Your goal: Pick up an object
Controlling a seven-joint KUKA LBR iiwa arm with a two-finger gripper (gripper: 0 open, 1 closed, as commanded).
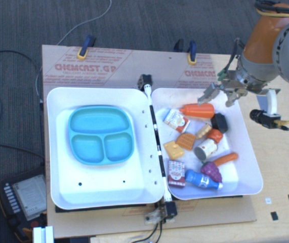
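Note:
The right bin (250,151) holds a pile of toy food. A large orange carrot (197,110) lies at its far end, beside a black piece (218,122) and a red-and-white packet (174,119). Nearer lie a waffle cracker (187,141), a cheese wedge (173,149), a can with a red lid (208,145), a small carrot (226,159), purple grapes (212,171), a blue bottle (202,179) and a red box (176,173). My gripper (219,97) hangs open over the bin's far edge, just above and right of the large carrot, with nothing between its fingers.
The left bin (58,186) holds a blue divided plate (101,134). A black clip (145,80) sits where the two bins meet at the back. Yellow-and-blue clamps (191,54) hold the board's far edge. Cables run over the floor at the left.

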